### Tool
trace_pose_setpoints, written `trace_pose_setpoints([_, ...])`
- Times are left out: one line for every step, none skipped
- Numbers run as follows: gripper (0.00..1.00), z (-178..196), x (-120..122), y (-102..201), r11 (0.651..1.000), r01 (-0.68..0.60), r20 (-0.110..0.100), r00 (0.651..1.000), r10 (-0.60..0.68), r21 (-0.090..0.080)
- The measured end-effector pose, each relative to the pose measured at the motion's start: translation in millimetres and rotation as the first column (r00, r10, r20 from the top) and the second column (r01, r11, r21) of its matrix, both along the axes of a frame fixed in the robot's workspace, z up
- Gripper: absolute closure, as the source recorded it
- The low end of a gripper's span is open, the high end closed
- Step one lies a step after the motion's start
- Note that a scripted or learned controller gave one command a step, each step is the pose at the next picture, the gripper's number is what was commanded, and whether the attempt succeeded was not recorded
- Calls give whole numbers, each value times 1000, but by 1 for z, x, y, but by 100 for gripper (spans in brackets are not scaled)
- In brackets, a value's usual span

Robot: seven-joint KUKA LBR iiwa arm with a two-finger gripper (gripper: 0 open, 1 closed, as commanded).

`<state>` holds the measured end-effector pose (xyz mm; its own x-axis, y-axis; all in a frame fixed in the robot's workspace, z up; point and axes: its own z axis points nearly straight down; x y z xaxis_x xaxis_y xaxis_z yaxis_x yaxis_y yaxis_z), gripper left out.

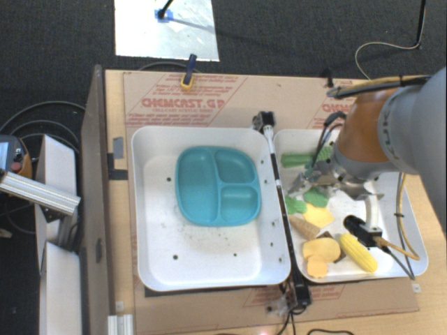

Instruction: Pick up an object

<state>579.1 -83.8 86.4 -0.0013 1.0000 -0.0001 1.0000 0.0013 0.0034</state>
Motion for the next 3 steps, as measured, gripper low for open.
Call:
trace_pose_setpoints([0, -1, 32, -25, 1000, 1, 2, 1000, -1, -1])
trace_pose_setpoints([0, 0, 91, -49, 1000, -4, 0, 1000, 4, -2])
trace_pose_setpoints([0, -2, 16, -18, 1000, 0, -7, 1000, 0, 2])
